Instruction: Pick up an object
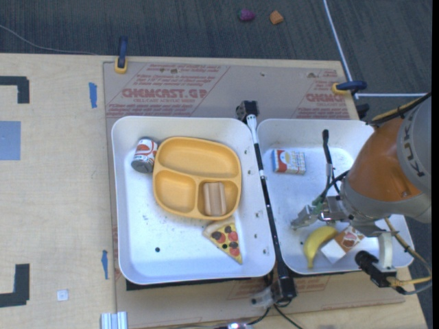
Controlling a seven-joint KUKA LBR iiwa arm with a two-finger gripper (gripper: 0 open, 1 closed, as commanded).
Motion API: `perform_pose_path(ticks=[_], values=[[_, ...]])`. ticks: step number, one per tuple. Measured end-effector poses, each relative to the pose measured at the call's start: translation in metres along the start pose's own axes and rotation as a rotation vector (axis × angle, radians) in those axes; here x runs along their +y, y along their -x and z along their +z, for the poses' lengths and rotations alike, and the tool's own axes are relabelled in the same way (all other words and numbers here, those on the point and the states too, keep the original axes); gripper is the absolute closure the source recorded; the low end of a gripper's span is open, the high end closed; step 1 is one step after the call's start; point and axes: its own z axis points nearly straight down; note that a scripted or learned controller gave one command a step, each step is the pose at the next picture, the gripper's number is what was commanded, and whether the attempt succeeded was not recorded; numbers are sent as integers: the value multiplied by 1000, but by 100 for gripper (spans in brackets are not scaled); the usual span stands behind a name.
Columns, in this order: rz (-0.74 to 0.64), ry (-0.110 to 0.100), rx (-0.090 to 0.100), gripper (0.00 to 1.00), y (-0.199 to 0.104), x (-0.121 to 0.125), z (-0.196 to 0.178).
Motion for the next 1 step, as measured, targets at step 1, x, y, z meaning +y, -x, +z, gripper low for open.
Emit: perform_pose_path(ticks=[1], values=[[-2,0,2,0,1,0,0]])
